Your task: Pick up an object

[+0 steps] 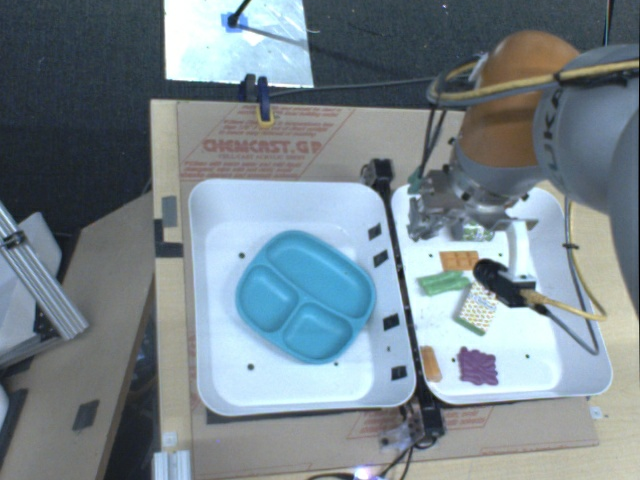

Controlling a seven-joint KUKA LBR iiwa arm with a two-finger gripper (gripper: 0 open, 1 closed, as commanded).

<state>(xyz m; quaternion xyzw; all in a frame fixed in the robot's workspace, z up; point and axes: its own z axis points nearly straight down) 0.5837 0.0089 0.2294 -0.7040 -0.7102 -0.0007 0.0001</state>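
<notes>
My gripper (432, 224) hangs over the far left part of the right bin (575, 368), under the grey wrist with its orange band. Just in front of it lies an orange waffle-like square (459, 261). A green piece (442, 284) lies a little nearer, and a white block with a dotted pattern (478, 311) is beside it. A purple bunch of grapes (478, 366) and a small orange stick (430, 362) rest near the bin's front edge. Nothing is seen between the gripper's tips.
The left bin (215, 268) holds a blue divided plate (304, 295). A black divider with clips (392, 268) runs between the two bins. A yellow cable (570, 313) loops over the right bin's right side.
</notes>
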